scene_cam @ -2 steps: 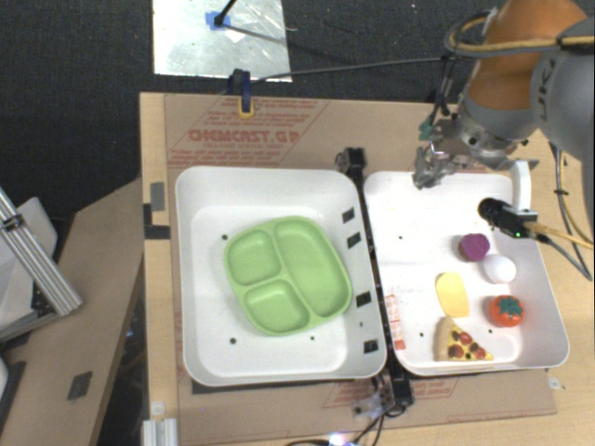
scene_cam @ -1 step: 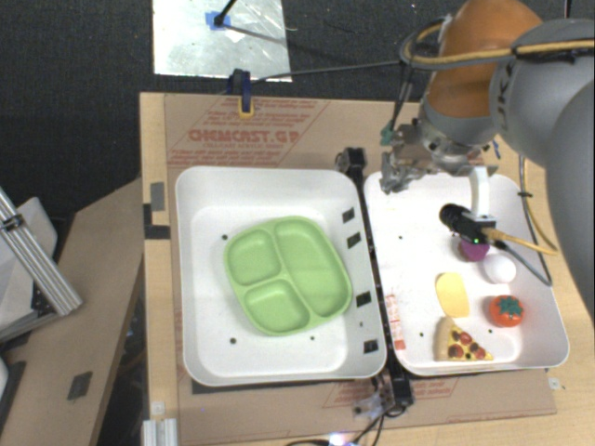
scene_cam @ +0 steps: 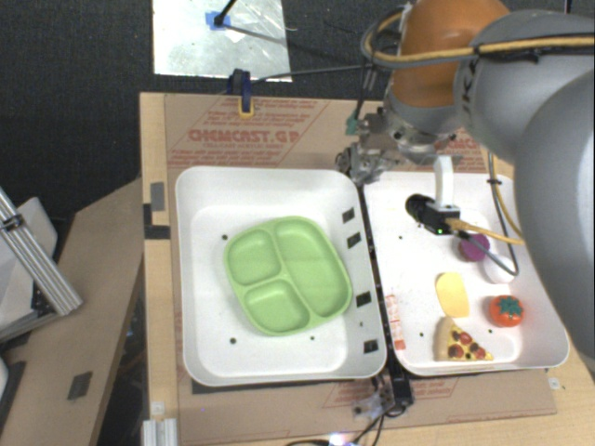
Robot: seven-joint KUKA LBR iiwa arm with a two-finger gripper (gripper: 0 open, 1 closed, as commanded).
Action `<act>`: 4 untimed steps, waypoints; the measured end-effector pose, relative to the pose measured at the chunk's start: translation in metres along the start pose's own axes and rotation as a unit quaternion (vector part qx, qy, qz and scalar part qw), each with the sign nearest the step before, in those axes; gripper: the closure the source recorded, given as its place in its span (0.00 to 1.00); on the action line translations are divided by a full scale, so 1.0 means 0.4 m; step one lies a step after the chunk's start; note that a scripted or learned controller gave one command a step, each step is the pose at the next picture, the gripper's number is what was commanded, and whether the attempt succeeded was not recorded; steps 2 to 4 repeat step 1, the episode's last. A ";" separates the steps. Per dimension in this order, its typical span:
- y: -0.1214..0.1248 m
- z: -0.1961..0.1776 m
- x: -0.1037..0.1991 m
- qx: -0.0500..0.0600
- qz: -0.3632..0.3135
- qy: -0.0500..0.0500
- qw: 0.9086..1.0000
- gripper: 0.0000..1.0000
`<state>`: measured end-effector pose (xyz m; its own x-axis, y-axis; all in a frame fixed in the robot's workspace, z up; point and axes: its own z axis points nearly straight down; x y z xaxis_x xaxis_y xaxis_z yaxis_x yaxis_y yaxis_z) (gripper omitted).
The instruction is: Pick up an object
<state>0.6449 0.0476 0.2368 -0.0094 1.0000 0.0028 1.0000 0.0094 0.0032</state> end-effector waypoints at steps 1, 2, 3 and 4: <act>0.026 0.001 0.145 0.000 0.000 0.000 1.000 1.00; 0.026 0.001 0.145 0.000 0.000 0.000 1.000 1.00; 0.026 0.001 0.145 0.000 0.000 0.000 1.000 1.00; 0.026 0.001 0.145 0.000 0.000 0.000 1.000 1.00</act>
